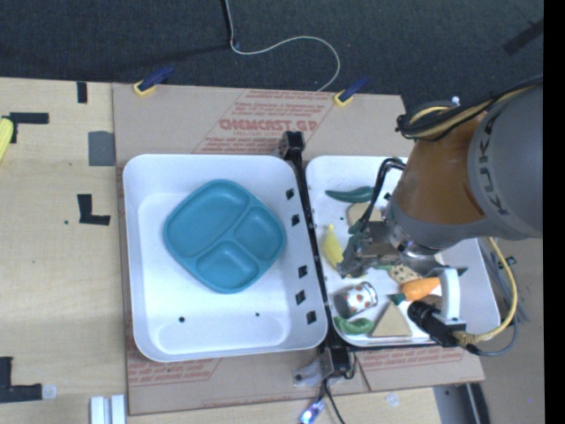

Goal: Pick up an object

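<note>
The arm is reaching in over the right bin, and its tool is hanging low among the clutter there; whether it is released or clenched cannot be told. A yellow piece is lying just left of the tool, a green piece beyond it, a round silver object just below it, and an orange piece to its right. A blue plate is sitting in the left bin, well to the tool's left.
</note>
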You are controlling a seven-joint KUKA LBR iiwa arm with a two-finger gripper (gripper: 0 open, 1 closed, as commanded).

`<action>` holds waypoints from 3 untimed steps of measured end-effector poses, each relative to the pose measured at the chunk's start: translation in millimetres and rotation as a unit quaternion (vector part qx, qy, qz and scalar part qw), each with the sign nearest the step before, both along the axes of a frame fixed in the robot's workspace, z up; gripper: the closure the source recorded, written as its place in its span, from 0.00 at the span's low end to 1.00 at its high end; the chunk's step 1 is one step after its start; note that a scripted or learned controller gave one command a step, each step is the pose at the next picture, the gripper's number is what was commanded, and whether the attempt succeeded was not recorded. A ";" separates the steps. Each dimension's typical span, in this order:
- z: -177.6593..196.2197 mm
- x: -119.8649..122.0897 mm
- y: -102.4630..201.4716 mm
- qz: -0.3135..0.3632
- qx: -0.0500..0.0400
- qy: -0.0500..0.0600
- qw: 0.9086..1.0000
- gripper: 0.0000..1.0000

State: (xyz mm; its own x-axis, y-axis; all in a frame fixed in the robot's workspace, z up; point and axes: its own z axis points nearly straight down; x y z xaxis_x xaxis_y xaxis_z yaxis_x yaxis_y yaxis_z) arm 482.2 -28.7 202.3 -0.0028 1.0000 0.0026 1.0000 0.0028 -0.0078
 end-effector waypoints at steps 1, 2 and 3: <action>-0.5 -0.2 0.0 0.000 0.000 0.000 1.000 0.00; 9.0 -0.4 1.0 0.001 0.001 0.001 1.000 1.00; 8.5 -0.5 1.0 0.001 0.001 0.002 1.000 0.00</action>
State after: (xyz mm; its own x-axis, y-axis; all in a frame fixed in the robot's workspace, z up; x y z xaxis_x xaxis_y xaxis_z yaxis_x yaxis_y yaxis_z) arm 481.7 -27.8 210.8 -0.0046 1.0000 0.0041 0.9999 0.0046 -0.0115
